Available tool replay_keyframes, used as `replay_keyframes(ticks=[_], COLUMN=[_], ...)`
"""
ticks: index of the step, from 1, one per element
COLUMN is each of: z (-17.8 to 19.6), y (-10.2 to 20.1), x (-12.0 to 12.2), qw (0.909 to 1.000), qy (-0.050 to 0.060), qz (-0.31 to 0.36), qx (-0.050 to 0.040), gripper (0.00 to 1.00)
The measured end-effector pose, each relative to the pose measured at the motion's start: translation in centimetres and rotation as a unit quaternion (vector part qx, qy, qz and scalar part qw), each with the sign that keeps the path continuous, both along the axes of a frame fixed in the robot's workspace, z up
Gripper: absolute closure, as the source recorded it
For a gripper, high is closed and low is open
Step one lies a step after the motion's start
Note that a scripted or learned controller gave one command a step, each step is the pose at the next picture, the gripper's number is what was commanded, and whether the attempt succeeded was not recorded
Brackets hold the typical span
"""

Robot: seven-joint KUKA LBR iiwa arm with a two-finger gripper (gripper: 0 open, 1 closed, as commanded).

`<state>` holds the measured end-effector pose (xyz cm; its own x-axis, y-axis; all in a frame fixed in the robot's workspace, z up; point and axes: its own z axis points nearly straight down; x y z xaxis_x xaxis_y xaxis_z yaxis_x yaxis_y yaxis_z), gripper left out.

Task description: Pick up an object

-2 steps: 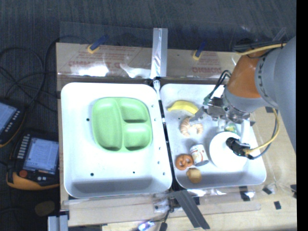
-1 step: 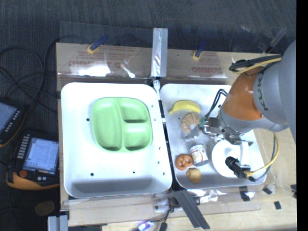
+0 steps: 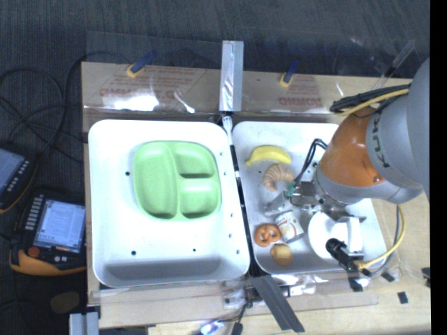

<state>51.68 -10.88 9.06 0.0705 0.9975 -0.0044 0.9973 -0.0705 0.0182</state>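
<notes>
Your gripper (image 3: 290, 195) hangs low in the right-hand white bin (image 3: 242, 208), just beside the tan croissant-shaped pastry toy (image 3: 277, 178). It's likely lining up a grab. Open or closed? You cannot tell.

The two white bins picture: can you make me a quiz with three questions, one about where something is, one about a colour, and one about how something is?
1. Where is the banana?
A. right bin
B. left bin
C. on the floor

2. What colour is the divided tray?
A. red
B. green
C. blue

3. How is the tray lying?
A. flat in the left bin
B. standing on its edge
C. hanging from the arm

Answers:
1. A, the banana lies near the right bin's top, beside the croissant.
2. B, it is pale green all over.
3. A, it rests flat, its compartments facing up.
</notes>
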Motion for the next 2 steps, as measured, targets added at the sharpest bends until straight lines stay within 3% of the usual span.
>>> replay_keyframes(ticks=[1,2], z=[0.9,9.2], y=[0.1,5.8], x=[0.0,3.9], qw=[1.0,0.9967], qy=[0.001,0.01], qz=[0.001,-0.08], qx=[0.0022,0.0026], gripper=[1.0,1.0])
